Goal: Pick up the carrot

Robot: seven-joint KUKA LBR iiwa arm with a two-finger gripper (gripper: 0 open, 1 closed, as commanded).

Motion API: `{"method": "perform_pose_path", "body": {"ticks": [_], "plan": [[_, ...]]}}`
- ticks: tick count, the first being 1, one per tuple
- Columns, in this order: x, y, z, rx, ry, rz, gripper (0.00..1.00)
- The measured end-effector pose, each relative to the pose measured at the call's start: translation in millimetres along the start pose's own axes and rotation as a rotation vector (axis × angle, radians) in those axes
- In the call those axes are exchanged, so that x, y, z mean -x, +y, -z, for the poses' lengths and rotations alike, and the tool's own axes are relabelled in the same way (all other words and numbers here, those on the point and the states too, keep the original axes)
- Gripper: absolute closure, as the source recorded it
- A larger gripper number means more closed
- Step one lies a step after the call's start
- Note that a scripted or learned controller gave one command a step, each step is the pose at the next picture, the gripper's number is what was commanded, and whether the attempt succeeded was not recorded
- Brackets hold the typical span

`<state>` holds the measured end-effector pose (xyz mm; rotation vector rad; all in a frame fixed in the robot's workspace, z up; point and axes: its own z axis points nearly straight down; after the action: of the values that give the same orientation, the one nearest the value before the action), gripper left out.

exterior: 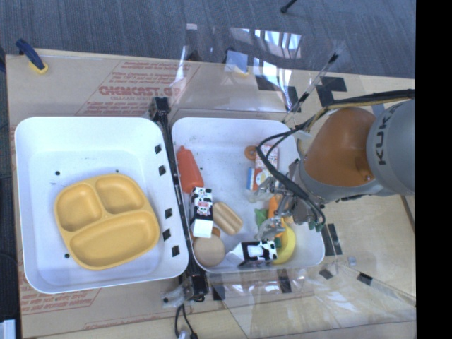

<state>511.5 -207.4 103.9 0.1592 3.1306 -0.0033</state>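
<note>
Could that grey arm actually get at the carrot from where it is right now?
Probably yes. The carrot lies uncovered along the left wall of the right bin, with nothing on top. The gripper hangs over that bin's other side, with only low toy food lying between.

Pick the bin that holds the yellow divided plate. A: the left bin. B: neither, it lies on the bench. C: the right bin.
A: the yellow plate lies flat inside the left bin, while the right bin holds the food items.
</note>
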Motion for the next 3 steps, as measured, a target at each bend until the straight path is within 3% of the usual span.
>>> {"method": "perform_pose_path", "body": {"ticks": [1,2,3], "plan": [[2,1,11,-0.001,-0.004,0.006,1.00],[36,0,79,-0.001,-0.001,-0.115,1.00],[34,0,76,0.000,0.005,-0.115,0.00]]}}
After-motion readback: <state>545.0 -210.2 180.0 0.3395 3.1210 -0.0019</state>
